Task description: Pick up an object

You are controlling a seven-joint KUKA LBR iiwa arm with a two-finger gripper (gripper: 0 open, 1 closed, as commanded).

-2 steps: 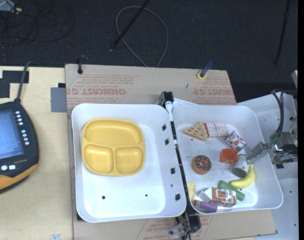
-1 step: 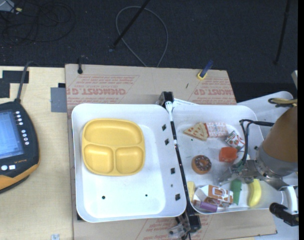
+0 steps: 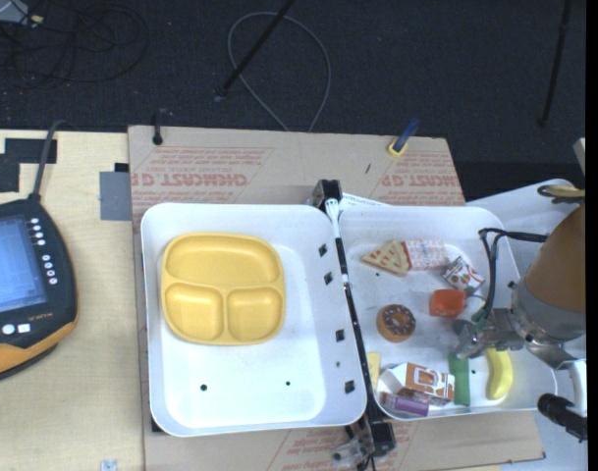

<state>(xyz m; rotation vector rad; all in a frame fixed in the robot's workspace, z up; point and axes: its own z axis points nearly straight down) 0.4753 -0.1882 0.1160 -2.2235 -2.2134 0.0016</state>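
Two shallow white bins sit side by side on the tabletop (image 3: 82,165), over a sheet of printed cardboard (image 3: 279,170). The left bin (image 3: 171,381) holds a yellow divided tray (image 3: 223,287), lying flat in its far-left part. The right bin (image 3: 416,226) carries the loose objects: a wedge-shaped toy slice (image 3: 387,257) at the far side with a pale wrapped packet (image 3: 427,253) touching its right edge, a small printed carton (image 3: 463,275) right of that, a red-orange piece (image 3: 446,303) just nearer, and a chocolate doughnut (image 3: 396,322) near the bin's middle. Along the near wall lie a printed box (image 3: 422,381), a purple item (image 3: 405,401), an upright-lying green stick (image 3: 461,381) and a banana (image 3: 498,375). The arm (image 3: 559,273) enters from the right, and its hand (image 3: 472,337) hangs low over the bin between the red-orange piece and the green stick, just left of the banana; whether it is released or clenched cannot be told, and nothing is seen between its fingers. A handheld control pendant (image 3: 19,278) rests at the far left of the tabletop.
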